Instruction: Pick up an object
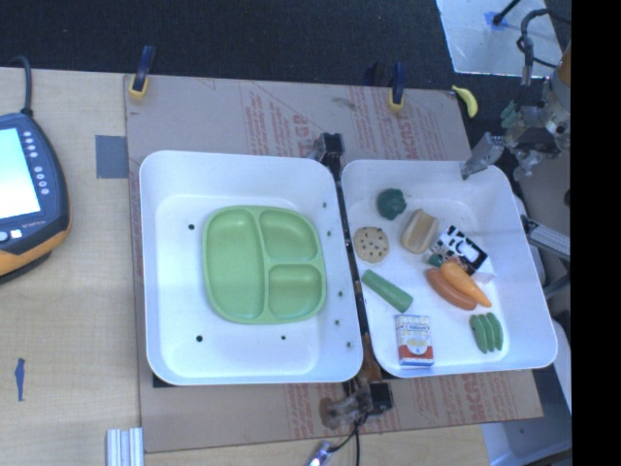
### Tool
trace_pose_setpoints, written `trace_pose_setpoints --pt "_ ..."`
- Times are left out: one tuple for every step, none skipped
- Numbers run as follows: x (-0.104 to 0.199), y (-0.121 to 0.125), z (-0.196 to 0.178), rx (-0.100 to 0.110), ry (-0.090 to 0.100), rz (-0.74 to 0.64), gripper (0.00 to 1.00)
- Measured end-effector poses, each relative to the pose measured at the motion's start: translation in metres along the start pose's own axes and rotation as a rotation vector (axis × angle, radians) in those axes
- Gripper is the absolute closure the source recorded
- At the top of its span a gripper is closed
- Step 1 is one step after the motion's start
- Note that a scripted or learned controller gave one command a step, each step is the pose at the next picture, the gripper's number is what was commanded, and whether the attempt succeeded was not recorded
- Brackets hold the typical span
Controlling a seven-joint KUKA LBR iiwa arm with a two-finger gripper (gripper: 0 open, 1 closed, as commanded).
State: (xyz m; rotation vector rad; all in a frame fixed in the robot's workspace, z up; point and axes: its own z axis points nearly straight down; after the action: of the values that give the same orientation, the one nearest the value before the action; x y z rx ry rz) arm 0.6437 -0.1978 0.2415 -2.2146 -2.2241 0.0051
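The right white bin (524, 260) holds every loose item, all lying left of and nearer than the end effector (514, 149), which hovers over the bin's far right corner; whether it is open or closed, I cannot tell. The orange carrot (458, 285), long axis running far-left to near-right, lies near mid-bin, with the small green broccoli piece (391, 202) toward the far left.

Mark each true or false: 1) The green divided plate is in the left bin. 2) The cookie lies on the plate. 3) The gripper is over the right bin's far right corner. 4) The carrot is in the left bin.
1) True: the green divided plate sits in the left bin.
2) False: the cookie lies in the right bin.
3) True: the gripper is there.
4) False: the carrot is in the right bin.
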Motion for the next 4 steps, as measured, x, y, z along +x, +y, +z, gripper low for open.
trace_pose_setpoints --pt "0.009 -0.035 0.118 0.002 0.000 -0.001 0.00" --pt "0.035 -0.087 0.150 -0.001 -0.001 0.000 0.00" --pt "0.033 -0.086 0.139 -0.002 -0.004 -0.003 1.00" --pt "0.100 -0.061 0.079 -0.002 0.000 -0.003 1.00"
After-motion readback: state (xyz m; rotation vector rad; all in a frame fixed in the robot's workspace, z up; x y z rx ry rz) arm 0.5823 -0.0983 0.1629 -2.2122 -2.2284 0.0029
